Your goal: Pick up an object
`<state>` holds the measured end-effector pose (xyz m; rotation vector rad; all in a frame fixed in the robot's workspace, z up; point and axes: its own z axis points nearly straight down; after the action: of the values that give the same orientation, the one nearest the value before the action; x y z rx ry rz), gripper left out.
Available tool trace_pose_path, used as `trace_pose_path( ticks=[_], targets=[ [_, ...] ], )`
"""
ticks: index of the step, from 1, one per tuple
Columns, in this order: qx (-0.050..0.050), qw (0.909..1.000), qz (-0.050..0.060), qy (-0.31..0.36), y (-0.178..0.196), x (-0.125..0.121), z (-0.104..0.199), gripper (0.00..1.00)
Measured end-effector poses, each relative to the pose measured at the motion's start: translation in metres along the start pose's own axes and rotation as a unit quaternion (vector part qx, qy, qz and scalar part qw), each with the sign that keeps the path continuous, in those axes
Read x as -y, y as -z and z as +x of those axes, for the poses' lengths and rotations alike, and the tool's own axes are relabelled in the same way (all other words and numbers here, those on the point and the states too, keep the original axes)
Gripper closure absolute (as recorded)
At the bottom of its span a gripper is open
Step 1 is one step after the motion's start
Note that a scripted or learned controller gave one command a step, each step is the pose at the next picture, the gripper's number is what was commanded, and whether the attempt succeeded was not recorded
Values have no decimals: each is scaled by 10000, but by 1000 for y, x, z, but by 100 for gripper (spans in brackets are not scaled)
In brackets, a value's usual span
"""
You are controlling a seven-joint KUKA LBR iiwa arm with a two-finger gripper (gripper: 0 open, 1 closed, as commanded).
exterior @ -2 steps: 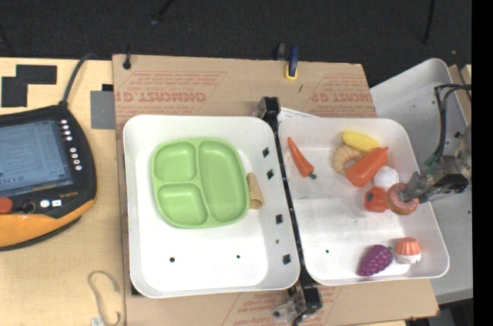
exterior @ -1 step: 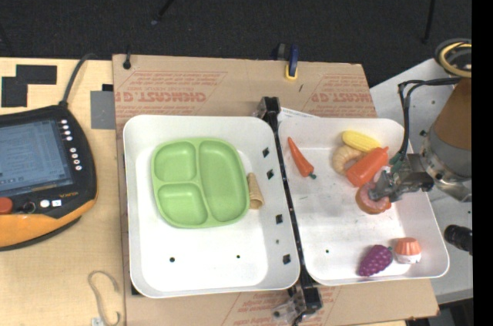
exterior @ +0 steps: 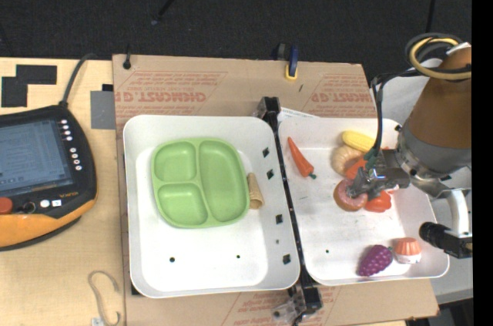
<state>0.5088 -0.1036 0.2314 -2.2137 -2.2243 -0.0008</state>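
My gripper (exterior: 368, 179) reaches in from the right and hangs low over a cluster of toy food in the right bin (exterior: 323, 255). Right beneath it lie a round reddish-brown piece (exterior: 348, 197) and a red piece (exterior: 379, 201); its tip covers part of both. A tan lump (exterior: 344, 157) and a yellow piece (exterior: 357, 139) sit just behind the gripper. To its left an orange carrot (exterior: 300, 157) lies on the bin floor. Purple grapes (exterior: 374, 260) and a small pink-and-white piece (exterior: 407, 249) rest near the front right corner.
The left bin (exterior: 200, 263) holds a green divided plate (exterior: 199, 183) with a small tan roll (exterior: 255, 191) at its right edge. A black divider (exterior: 279, 193) runs between the bins. A teach pendant (exterior: 38, 174) lies on the bench at far left.
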Motion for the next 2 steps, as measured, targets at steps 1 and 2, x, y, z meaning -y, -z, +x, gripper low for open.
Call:
trace_pose_path(
  ticks=[1, 2],
  targets=[
    [2, 10000, 10, -11, -6, 1, 43, 100],
    [2, 10000, 17, -6, -10, 7, 95, 100]
  ],
)
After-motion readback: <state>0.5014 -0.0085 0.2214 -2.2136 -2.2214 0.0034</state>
